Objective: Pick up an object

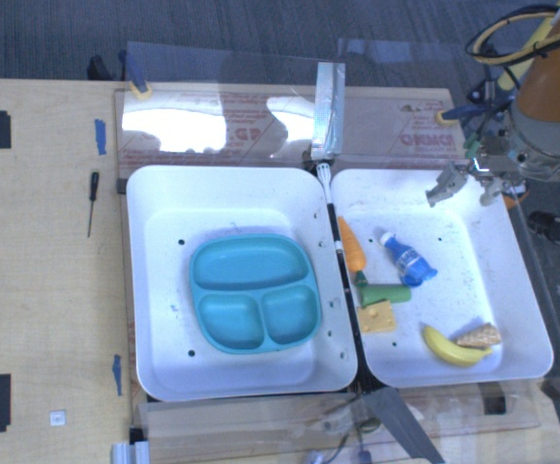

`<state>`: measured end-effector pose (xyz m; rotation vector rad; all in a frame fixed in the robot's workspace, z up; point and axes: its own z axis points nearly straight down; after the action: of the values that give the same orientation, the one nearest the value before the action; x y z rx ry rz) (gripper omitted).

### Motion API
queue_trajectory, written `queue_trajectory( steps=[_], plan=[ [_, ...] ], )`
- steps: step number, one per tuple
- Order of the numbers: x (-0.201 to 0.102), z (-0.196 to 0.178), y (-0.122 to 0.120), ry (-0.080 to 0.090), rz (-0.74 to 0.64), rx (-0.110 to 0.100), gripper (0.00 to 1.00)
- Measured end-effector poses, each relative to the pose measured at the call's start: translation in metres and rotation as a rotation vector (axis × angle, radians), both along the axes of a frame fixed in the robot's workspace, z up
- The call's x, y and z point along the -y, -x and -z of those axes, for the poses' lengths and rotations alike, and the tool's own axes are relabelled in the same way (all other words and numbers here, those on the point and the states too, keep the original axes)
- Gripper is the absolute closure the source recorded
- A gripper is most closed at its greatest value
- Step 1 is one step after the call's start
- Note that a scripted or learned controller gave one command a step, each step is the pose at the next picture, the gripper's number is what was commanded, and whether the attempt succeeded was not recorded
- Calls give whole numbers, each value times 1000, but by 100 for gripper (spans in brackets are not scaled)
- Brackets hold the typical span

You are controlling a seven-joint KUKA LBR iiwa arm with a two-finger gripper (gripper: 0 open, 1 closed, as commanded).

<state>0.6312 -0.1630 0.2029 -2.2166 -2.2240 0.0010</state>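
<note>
The jaws are hanging spread apart, gripping nothing, at the right bin's point(512, 259) two o'clock corner. At its six o'clock a banana point(451, 347) is lying, partly covered by something tan and hard to identify. The wooden desk point(38, 288) is spreading out toward nine o'clock, grey floor beyond.

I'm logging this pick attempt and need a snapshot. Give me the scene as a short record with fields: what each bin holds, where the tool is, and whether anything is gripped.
left bin: one blue divided tray
right bin: orange carrot, blue bottle, green piece, yellow block, banana, tan wedge
contact: wedge rests against the banana
tool: above the right bin's far right corner, apart from all items
gripped: nothing seen between its fingers
task status: no object picked up yet
</note>
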Motion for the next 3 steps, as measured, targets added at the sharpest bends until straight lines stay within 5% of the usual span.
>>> queue_trajectory(
  steps=[1, 2, 3],
  plan=[
    [-27, 108, -3, 2, -127, 5, 0],
    [-28, 116, 64, 1, -162, 6, 0],
    [-66, 115, 119, 1, -44, 10, 0]
  ],
)
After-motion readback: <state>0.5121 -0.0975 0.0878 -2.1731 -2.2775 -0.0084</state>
